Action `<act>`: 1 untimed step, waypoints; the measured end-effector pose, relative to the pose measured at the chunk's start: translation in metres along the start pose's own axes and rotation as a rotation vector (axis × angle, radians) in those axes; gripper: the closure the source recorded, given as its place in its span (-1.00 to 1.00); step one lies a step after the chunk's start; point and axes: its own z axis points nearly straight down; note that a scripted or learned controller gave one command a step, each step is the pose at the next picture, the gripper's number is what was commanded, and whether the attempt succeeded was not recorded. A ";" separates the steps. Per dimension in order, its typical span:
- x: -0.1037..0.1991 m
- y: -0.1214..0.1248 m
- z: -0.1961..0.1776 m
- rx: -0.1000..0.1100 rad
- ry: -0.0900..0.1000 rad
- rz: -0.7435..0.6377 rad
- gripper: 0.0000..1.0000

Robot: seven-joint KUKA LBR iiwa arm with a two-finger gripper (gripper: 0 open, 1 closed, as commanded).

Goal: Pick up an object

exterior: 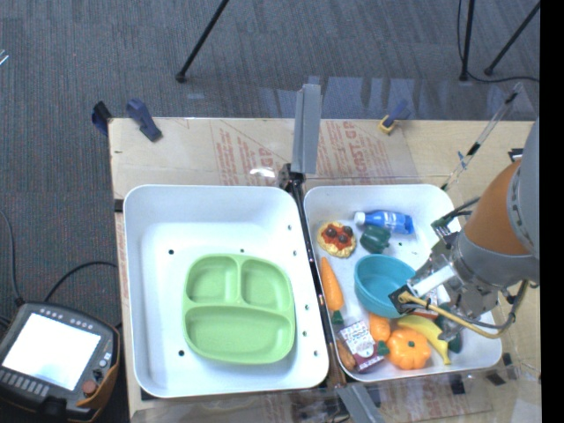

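The right bin point(414, 192) holds a blue bottle point(385, 221), a dark green pepper point(374, 238), a small round tart point(337, 238), a carrot point(331, 285), a blue bowl point(379, 282), a red packet point(359, 336), an orange point(379, 327), a small pumpkin point(408, 349) and a yellow banana point(426, 330). My gripper point(448, 324) hangs low over the bin's front right corner, just above the banana and beside the bowl. Nothing can be seen held in it.
The left bin point(150, 236) holds a green divided plate point(240, 308). A grey upright post point(307, 135) stands behind the seam between the bins. A handheld controller point(53, 351) lies on the floor at the left.
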 end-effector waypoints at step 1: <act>-0.004 -0.022 0.052 -0.016 0.017 0.134 -1.00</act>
